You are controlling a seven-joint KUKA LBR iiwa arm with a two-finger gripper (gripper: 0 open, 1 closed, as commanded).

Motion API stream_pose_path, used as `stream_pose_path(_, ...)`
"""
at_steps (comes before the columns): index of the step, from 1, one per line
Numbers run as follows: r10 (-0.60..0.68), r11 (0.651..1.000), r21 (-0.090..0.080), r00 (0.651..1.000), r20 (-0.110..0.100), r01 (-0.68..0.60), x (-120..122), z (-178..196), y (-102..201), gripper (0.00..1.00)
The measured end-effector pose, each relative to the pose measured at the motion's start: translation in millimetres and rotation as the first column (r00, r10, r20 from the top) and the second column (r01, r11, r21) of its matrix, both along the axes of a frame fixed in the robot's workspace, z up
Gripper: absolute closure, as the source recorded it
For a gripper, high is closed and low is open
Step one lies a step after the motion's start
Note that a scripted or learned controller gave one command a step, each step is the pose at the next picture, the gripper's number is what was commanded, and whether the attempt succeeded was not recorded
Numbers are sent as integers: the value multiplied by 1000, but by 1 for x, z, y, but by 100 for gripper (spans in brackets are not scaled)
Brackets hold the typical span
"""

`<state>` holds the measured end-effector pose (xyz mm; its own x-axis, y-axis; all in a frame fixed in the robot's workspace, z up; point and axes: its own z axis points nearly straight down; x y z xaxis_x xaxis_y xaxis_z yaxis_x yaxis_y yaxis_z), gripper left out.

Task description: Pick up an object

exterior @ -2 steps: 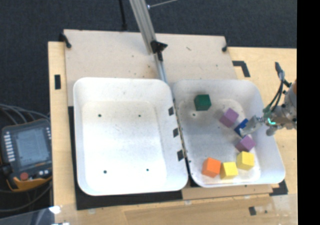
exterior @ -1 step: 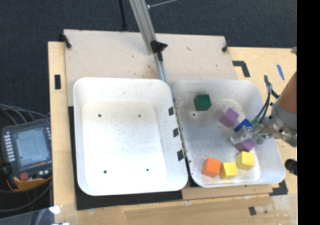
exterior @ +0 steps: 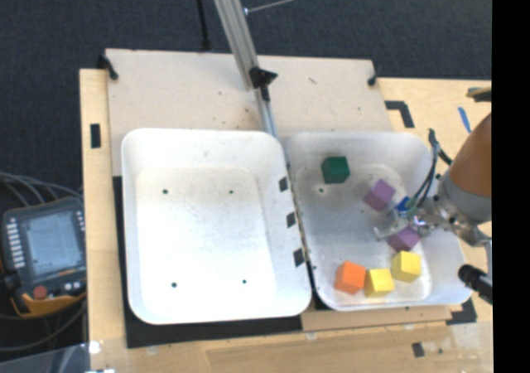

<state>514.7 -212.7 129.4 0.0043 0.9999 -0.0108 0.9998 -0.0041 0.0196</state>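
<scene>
Camera view, looking down at a slant on a wooden bench [exterior: 95, 197] that carries two shallow white bins side by side. Left bin [exterior: 132, 222] takes up the middle left of the frame. Right bin [exterior: 356, 147] sits in the lower right and holds six small blocks. A green cube [exterior: 335, 169] lies near that bin's upper middle. A purple cube [exterior: 380, 195] lies to its lower right. A second purple cube [exterior: 406, 239] lies lower still, just beside the gripper [exterior: 396, 226]. Along the bin's bottom edge sit an orange cube [exterior: 350, 277], a small yellow cube [exterior: 380, 282] touching it on the right, and another yellow cube [exterior: 407, 266] just beyond. The grey arm [exterior: 474, 172], with its orange band, enters from the right edge, its gripper low over the right bin between the two purple cubes. Whether the claw is wide or narrow cannot be told. A handheld control pendant [exterior: 45, 247] lies at the far left, off the bench. A metal rail [exterior: 236, 23] slants down from the top centre.
</scene>
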Motion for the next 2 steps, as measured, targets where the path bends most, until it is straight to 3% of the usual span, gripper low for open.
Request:
stream_pose_path(1,-1,1000,5,1000,-11,1,-3,-7,1,0)
stream_pose_path(2,-5,1000,7,1000,-13,5,-3,1,1,100)
